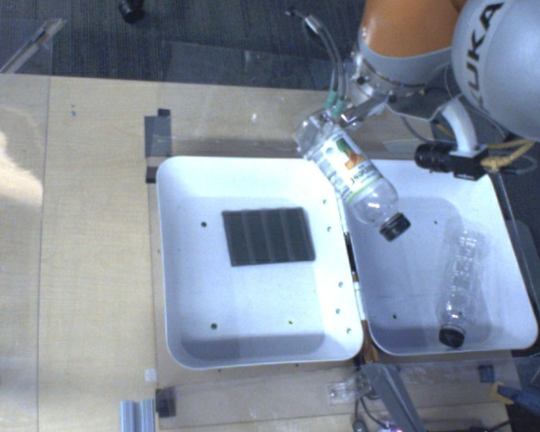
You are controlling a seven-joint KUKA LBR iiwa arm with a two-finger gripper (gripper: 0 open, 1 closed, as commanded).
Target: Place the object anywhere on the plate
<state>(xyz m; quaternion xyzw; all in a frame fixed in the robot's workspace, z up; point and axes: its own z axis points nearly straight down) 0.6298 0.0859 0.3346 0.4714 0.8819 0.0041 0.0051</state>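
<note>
The hand (335, 115) pinches the base end of a clear plastic bottle with a white, orange and green label and a black cap (353, 176), closed tight on it. The bottle hangs cap-down at a slant over the seam between the left white bin (175, 268) and the right white bin (513, 277). The dark grey ribbed rectangular plate (268, 237) lies in the left bin, well apart from the cap. With so little of the base gripped, the bottle may swing or slip loose. Released here, it would likely fall into the right bin, near a second clear bottle (457, 286).
</note>
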